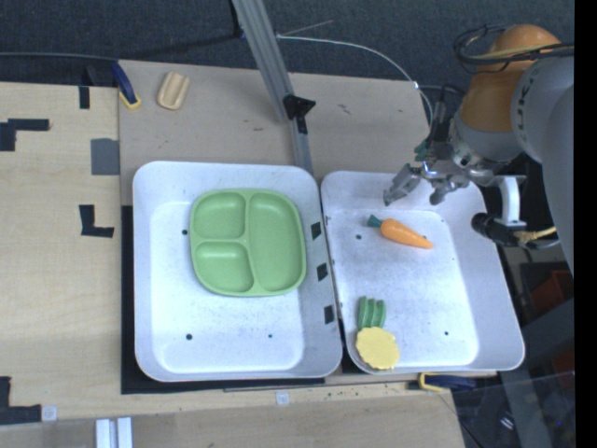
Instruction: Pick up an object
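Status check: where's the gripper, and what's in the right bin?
Two-finger gripper open, above right white bin's far edge, holding nothing. Orange toy carrot just below it, nothing between. Yellow toy corn with green husk at near edge.

Light is even and soft across the bench (pixel 233 110), coming from overhead, no hard beam anywhere. The two white bins run bright, the left bin (pixel 159 278) nearly washed out along its rim, the right bin (pixel 485 315) a touch greyer. Shadows are faint: a thin soft one sits under the carrot (pixel 407 234), another hugs the green plate (pixel 248 242) at its lower edge. The top of the frame falls off dark over the floor. Focus is mildly soft overall, edges slightly smeared and grainy. The arm (pixel 532 101) at upper right looks the blurriest, its orange band glowing.
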`<state>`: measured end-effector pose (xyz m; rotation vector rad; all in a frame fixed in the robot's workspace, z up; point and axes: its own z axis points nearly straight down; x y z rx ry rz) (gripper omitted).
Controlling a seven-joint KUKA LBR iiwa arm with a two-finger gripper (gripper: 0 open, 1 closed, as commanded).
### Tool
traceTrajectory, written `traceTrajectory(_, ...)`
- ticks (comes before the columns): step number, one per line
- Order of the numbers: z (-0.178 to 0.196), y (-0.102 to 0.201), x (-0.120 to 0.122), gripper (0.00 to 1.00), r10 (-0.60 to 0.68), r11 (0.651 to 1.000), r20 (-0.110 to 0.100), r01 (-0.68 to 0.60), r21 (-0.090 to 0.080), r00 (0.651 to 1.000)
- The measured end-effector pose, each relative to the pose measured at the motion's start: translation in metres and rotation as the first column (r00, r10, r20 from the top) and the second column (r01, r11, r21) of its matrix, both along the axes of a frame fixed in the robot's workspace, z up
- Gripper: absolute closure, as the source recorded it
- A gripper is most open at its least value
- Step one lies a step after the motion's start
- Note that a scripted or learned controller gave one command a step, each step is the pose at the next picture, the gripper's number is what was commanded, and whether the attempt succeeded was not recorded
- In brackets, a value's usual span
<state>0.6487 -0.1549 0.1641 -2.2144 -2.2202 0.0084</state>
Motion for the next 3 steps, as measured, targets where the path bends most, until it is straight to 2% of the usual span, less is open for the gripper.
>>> traceTrajectory(1,-0.064,-0.003,0.002,0.0,-0.001,1.0,0.0,0.001,-0.001,1.0)
traceTrajectory(2,-0.049,-0.003,0.004,1.0,0.001,1.0,0.006,-0.001,-0.002,1.0)
traceTrajectory(3,0.011,-0.005,0.012,1.0,-0.001,1.0,0.012,0.001,-0.002,1.0)
